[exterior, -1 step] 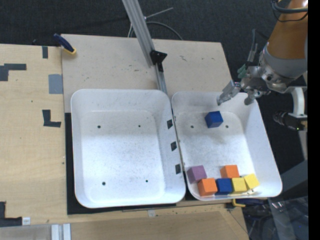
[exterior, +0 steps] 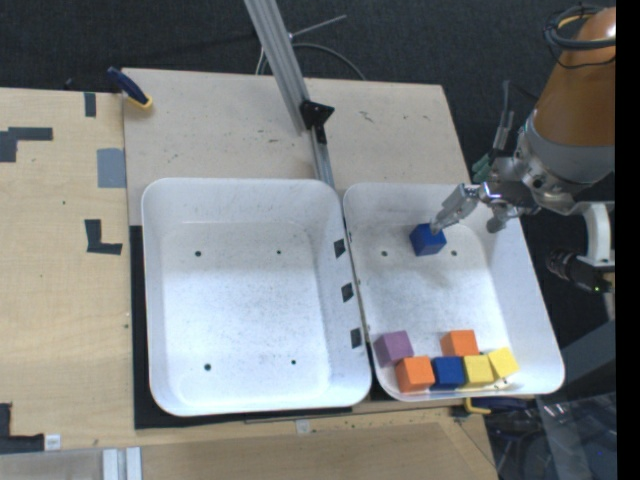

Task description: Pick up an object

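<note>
A: What lies at the left of the bench?

B: A pale wooden bench top (exterior: 60, 268) carries dark grey tape marks, and a small blue-and-yellow tool (exterior: 130, 87) rests near its far edge. Beyond the bench, a dark floor (exterior: 120, 18) runs along the top of the view.

A: And moving inward?

B: The left shallow white plastic bin (exterior: 155, 298) sits on a black mat (exterior: 134, 318); its speckled floor shows four small dark dots. A slanted grey metal rail (exterior: 285, 53) crosses down from the top toward the seam between the bins, ending in a black clamp (exterior: 316, 115).

A: The right side?

B: The right shallow white plastic bin (exterior: 525, 288) touches the left one. A small blue cube (exterior: 428, 239) sits alone near its far wall. Along the near wall cluster a purple cube (exterior: 393, 346), two orange cubes (exterior: 415, 372), another blue cube (exterior: 449, 370) and two yellow cubes (exterior: 480, 369).

A: The arm?

B: The grey arm with its orange band (exterior: 580, 88) reaches in from the right. Its two-finger metal gripper (exterior: 448, 214) tilts down just above the lone blue cube, seemingly touching its upper edge. Whether the jaws are spread or closed cannot be told.
</note>
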Robot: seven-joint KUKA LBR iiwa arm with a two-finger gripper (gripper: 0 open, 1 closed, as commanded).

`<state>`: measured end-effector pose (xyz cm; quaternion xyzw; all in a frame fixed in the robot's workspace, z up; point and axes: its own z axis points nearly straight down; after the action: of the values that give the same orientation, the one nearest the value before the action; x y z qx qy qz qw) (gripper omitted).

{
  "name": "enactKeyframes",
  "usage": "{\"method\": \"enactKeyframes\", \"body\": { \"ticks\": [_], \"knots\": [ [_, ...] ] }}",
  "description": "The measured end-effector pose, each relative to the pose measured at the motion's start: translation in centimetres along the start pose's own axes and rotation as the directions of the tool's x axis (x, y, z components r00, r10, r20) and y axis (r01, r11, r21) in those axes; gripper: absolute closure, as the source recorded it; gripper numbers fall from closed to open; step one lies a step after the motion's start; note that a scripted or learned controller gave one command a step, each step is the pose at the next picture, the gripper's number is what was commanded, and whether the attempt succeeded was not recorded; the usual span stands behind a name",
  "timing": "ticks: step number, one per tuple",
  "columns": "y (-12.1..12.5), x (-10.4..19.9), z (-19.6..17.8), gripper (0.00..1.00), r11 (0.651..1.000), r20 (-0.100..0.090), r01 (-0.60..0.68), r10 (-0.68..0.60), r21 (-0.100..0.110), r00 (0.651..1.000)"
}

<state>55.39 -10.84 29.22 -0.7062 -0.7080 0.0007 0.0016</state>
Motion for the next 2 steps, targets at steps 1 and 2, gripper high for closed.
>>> {"method": "enactKeyframes", "body": {
  "ticks": [1,2],
  "knots": [
    [2.6,-2.2,7.0,0.00,1.000,0.002,-0.003,0.003,0.003,1.000],
    [8.7,-1.9,17.3,0.00,1.000,0.006,0.000,0.000,-0.019,1.000]
  ]
}}
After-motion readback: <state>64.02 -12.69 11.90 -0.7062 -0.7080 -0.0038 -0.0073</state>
